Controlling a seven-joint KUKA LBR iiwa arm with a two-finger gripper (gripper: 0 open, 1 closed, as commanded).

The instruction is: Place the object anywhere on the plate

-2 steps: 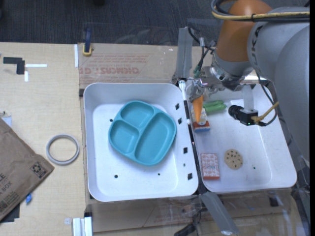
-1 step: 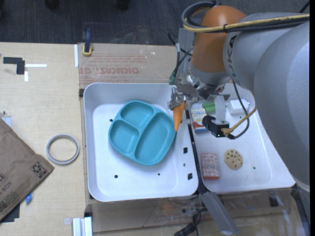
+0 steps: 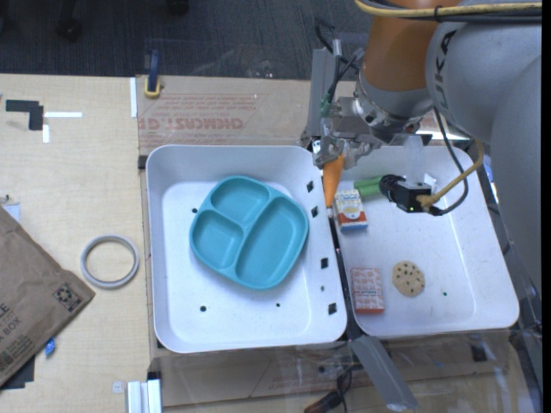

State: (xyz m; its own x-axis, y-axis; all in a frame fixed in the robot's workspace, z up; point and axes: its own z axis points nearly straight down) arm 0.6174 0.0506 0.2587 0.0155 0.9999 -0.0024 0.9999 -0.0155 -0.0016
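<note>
I see the hand (image 3: 337, 151) closed on a slim orange carrot-shaped toy (image 3: 331, 179), hanging over the rim between the bins. The blue three-section plastic plate (image 3: 250, 231) sits in the left bin; a thin grip could drop it short

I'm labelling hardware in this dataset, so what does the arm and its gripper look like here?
The arm has a smooth, rounded light-grey shell with a glossy orange band above the wrist. A yellow-and-black cable loops around that band, and another thin cable hangs down to a small black part. The wrist ends in a grey metal gripper with boxy parts and short wires.
</note>
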